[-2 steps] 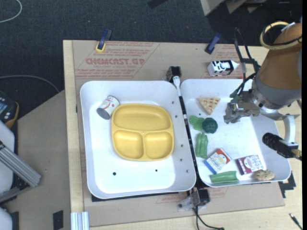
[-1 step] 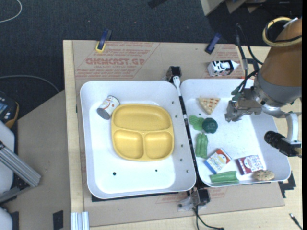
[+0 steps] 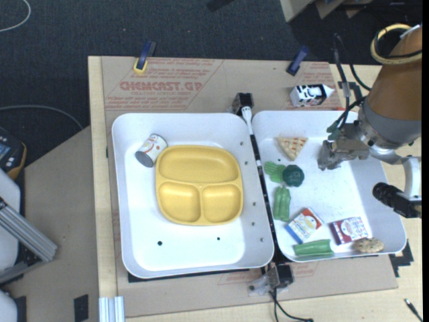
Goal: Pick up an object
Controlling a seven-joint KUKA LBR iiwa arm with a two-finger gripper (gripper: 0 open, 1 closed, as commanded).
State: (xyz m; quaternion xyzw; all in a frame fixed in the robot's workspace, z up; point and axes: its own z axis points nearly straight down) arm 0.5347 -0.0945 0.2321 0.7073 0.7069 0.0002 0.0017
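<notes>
My gripper [image 3: 332, 155] hangs over the upper middle of the right bin [image 3: 389, 213], fingers pointing down, with nothing visibly between them. Just left of it lies a tan waffle-like wedge [image 3: 292, 145]. Below that sit a green piece with a dark green ball [image 3: 292, 175], a small green bottle shape [image 3: 281, 203], a blue, white and red packet [image 3: 303, 224], a green cucumber-like piece [image 3: 312, 248], a red and white packet [image 3: 349, 230] and a small tan lump [image 3: 368, 245].
The left bin [image 3: 127, 180] holds a yellow divided tray [image 3: 199, 182] and a small tipped can [image 3: 150, 149]. A black and white object [image 3: 310, 94] sits on the bench behind the right bin. The arm's grey body and orange band [image 3: 399, 92] fill the right side.
</notes>
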